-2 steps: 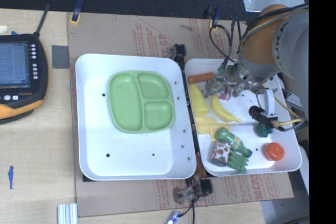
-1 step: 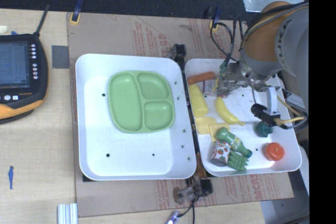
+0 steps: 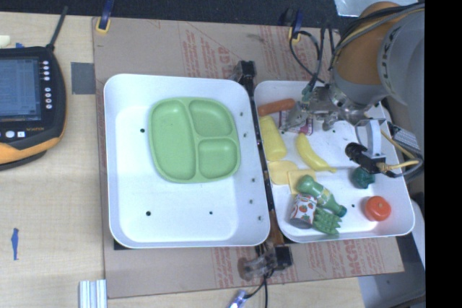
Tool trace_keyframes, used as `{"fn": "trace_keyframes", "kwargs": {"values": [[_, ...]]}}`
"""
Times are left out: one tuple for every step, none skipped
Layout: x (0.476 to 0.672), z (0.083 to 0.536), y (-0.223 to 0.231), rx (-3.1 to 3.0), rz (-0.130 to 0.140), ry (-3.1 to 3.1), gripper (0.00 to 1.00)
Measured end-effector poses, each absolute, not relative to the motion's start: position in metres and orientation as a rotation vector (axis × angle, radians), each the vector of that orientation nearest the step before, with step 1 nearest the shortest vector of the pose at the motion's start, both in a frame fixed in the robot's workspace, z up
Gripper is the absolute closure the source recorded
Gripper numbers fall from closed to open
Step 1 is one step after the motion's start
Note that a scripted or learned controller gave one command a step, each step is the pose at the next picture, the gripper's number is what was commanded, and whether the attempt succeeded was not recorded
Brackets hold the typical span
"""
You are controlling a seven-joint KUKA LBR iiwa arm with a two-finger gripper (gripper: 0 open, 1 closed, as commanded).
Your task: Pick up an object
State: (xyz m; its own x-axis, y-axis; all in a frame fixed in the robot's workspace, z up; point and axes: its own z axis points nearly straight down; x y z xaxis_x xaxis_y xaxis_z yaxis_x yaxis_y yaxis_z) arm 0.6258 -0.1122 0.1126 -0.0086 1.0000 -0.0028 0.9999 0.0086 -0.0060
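gripper [image 3: 302, 119] above curved yellow banana [image 3: 311, 154]

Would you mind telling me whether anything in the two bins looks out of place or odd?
Nothing looks damaged or spilled. The green plate lies flat in the left bin, while the toys, such as the banana and tomato, lie jumbled in the right bin beneath the gripper.

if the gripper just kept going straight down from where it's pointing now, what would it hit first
Probably the bare white floor of the right bin, between the yellow banana and the reddish sausage. The gripper hangs above that gap, though depth is hard to judge from this slant.
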Motion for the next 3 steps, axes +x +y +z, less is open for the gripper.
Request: {"fn": "trace_keyframes", "kwargs": {"values": [[0.659, 0.096, -0.146, -2.219, -0.006, -2.225, 0.00], [0.594, 0.107, -0.130, -2.215, 0.006, -2.224, 0.00], [0.508, 0.091, -0.099, -2.213, 0.006, -2.224, 0.00]]}}
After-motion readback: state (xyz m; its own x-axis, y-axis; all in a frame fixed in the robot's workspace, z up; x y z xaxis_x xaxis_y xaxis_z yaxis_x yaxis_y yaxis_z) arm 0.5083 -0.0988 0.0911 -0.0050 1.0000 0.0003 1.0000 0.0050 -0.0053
